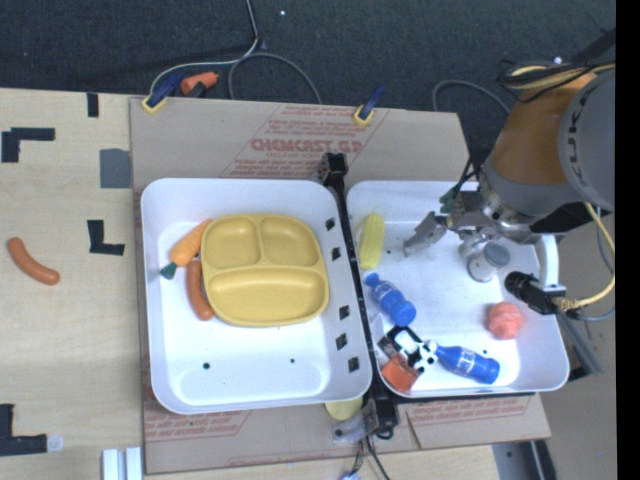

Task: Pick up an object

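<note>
Currently listed: gripper (440, 230), fingers spread apart with nothing between them, over the right bin (545, 368). Same bin: corn cob (371, 240), two blue bottles (390, 300) (467, 363), pink ball (506, 319). Left bin (160, 368): yellow divided plate (265, 268), carrot (186, 245), sausage (198, 293).

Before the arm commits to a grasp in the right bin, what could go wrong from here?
1. The corn cob lies against the divider wall, leaving little room for a finger on that side.
2. The blue bottle, second blue bottle and cow toy crowd together, so one may get nudged.
3. The pink ball could roll off.
</note>
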Tool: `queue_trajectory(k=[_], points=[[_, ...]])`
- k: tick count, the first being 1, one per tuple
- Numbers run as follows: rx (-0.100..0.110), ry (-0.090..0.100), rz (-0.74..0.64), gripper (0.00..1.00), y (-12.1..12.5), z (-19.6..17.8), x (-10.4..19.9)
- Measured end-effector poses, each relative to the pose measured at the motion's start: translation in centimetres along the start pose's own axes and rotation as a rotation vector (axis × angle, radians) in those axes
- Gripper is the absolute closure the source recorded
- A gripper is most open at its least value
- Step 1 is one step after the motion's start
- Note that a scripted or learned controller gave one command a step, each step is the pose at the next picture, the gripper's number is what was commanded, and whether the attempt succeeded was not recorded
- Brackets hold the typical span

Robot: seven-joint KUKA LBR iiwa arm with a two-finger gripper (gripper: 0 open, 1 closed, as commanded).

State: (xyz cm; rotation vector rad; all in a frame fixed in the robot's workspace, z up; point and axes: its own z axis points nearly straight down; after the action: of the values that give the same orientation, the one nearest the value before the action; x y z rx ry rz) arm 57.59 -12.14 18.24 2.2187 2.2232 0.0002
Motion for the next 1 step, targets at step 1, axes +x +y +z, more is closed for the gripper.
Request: queue_trajectory(k=[1], points=[[-0.004,0.0,-0.004,0.0,9.55,0.99,2.27]])
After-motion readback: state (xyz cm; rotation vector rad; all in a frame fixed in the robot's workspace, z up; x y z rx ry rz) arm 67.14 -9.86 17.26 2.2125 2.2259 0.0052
